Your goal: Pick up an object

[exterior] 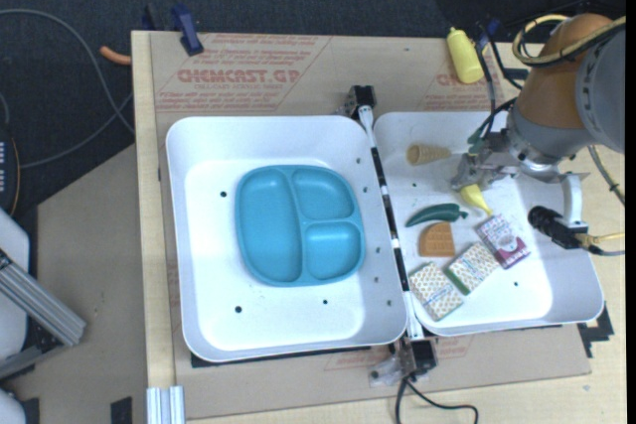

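My gripper (475, 172) hangs low over the back of the right bin (566, 298), with the grey arm and its orange band (556, 84) reaching in from the right. Directly below and touching its tip lies a small yellow object (477, 198). A tan cone (427, 154) lies just to the gripper's left. In front of it are a green pepper (437, 213), an orange-brown wedge (435, 239), a purple-edged packet (502, 240) and two patterned packets (472, 265) (435, 289).
The left bin (199, 164) holds a blue divided plate (298, 223). A yellow bottle (462, 55) and a blue clamp (186, 30) rest on the cardboard behind the bins. A black fitting (556, 225) on the arm hangs over the right bin's right side.
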`<action>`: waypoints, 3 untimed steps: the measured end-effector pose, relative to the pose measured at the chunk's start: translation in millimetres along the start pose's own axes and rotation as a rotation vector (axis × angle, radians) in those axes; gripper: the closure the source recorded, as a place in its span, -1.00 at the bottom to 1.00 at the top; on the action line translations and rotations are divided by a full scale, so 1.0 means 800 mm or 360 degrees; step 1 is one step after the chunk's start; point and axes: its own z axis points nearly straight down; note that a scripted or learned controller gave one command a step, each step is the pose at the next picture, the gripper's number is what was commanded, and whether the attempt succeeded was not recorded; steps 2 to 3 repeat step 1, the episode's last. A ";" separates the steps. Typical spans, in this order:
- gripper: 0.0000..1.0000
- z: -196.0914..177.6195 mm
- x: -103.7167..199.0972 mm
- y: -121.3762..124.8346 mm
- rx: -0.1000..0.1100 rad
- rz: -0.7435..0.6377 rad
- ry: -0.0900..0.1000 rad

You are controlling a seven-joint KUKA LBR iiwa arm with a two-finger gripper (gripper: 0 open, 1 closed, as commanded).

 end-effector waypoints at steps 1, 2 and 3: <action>1.00 -0.113 0.100 -0.034 -0.0001 -0.0001 0.0002; 1.00 -0.113 0.100 -0.034 -0.0001 -0.0001 0.0002; 1.00 -0.113 0.100 -0.034 -0.0001 -0.0001 0.0002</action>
